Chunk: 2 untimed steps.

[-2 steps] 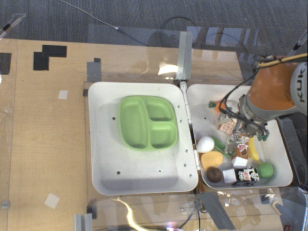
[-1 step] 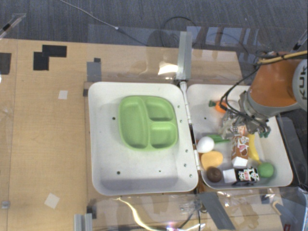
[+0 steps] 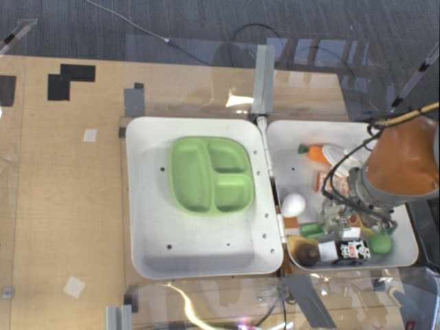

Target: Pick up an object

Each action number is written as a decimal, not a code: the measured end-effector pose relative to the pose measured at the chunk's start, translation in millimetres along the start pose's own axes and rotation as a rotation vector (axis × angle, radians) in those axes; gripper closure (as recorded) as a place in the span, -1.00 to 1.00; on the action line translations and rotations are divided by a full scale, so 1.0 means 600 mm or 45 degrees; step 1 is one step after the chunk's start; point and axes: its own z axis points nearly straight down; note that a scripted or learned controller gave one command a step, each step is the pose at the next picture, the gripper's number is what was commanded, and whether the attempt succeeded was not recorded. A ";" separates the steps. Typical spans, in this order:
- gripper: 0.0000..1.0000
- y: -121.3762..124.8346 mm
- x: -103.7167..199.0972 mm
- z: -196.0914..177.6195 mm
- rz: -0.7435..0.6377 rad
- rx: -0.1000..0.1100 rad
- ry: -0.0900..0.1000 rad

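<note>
The right bin (image 3: 410, 253) holds a clutter: a white egg (image 3: 293, 204), an orange carrot (image 3: 315, 154), a green ball (image 3: 381, 243), a brown round piece (image 3: 307, 253). The left bin (image 3: 148, 253) bears a green divided plate (image 3: 210, 174). Both sit on a wooden bench (image 3: 62, 205) with grey carpet (image 3: 172, 9) beyond. The arm (image 3: 405, 160) leans over the right bin, its gripper (image 3: 342, 220) low among the clutter; its opening cannot be told.

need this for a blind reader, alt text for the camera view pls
A grey robot arm with an orange band reaches down into the right white bin, among small items including a white egg. The left white bin holds a green divided plate.
</note>
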 end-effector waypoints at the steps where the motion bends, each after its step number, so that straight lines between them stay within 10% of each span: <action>1: 1.00 -0.127 -0.032 -0.197 -0.516 -0.006 0.019; 2: -1.00 -0.122 -0.032 -0.192 -0.520 -0.014 0.024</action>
